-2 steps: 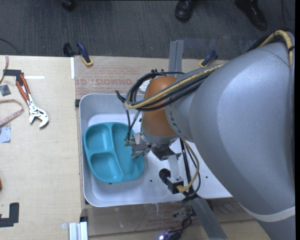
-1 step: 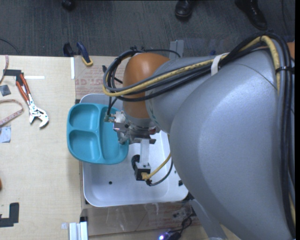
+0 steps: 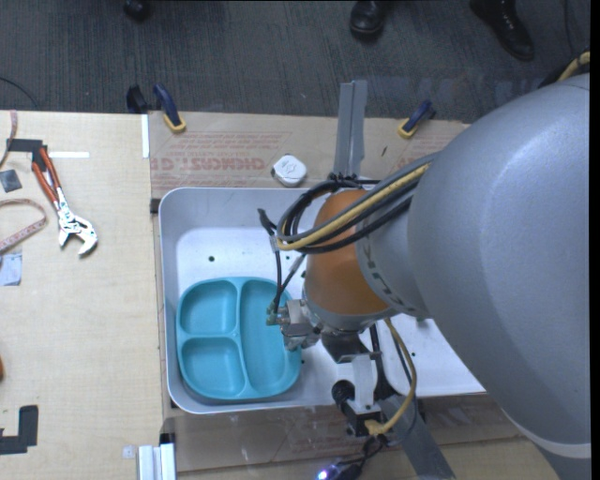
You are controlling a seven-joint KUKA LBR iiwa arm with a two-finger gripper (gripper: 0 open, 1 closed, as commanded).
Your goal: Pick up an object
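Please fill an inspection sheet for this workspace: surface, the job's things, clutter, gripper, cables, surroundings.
Surface: wooden bench bearing a white bin, with a cardboard sheet behind the bin.
Job's things: one blue divided tray, three compartments, lying flat in the front left part of the bin.
Clutter: adjustable wrench with red handles at the bench's left; a small white round item on the cardboard; clamps at the bench's back edge.
Gripper: gripper sits low at the tray's right edge; the arm's body hides whether it is open or shut.
Cables: black and yellow cable bundle loops over the orange band.
Surroundings: dark carpet and shoes at the far side.
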